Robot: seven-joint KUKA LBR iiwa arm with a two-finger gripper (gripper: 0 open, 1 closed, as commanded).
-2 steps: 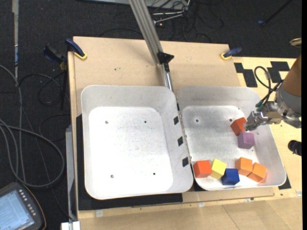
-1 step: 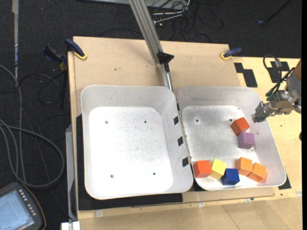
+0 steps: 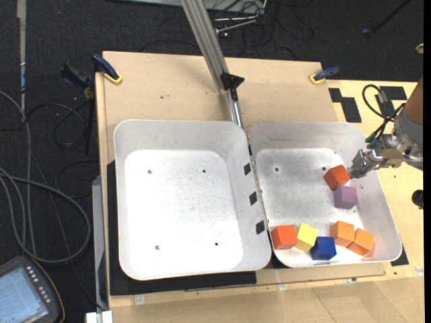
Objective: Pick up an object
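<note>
Slippage is the risk: the gripper sits just right of the orange-red cube, in the right bin; whether it is apart or together cannot be told. The purple cube, touching on the near side, could be knocked.

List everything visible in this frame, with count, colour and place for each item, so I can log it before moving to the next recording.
Bins: 2, white, side by side on the bench; left bin, right bin.
Orange blocks: 4, all in the right bin; one by the gripper, one at the near left, two together at the near right.
Purple block: 1, just below the upper orange block.
Yellow block: 1, near edge, between an orange block and the blue one.
Blue block: 1, near edge.
Clamps: 2, blue and yellow, at the bench's far corners.
Gripper: 1, grey, at the right bin's right side, beside the upper orange block.
</note>
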